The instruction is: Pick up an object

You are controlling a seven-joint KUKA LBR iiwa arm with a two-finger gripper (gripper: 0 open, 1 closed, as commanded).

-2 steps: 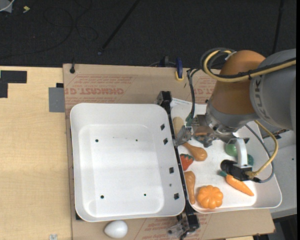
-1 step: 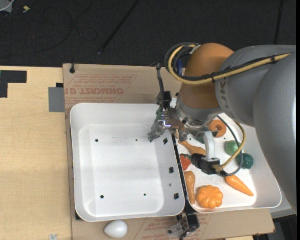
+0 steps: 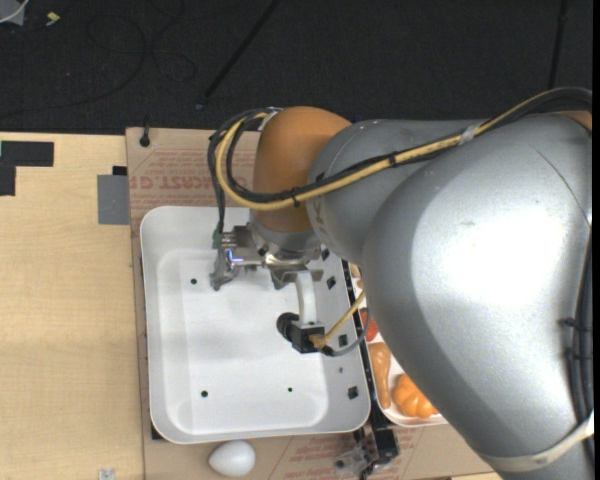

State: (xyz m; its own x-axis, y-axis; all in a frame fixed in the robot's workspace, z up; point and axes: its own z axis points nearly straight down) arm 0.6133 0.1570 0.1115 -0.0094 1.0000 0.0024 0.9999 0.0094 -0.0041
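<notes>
My gripper [image 3: 223, 271] sits over the left bin [image 3: 175, 368], about 11 o'clock from its middle; the right bin [image 3: 400, 420] lies just beside it at 3 o'clock, mostly under my arm [image 3: 480, 268], with rounded pieces [image 3: 412, 398] in its near end. An egg-shaped thing [image 3: 232, 458] lies outside the left bin at 6 o'clock, just beside its rim, on the cardboard sheet [image 3: 180, 173] under both bins

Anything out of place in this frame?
Yes. A white egg-shaped thing lies outside both bins, on the cardboard just past the left bin's near rim. It looks dropped or knocked out rather than placed there.
</notes>
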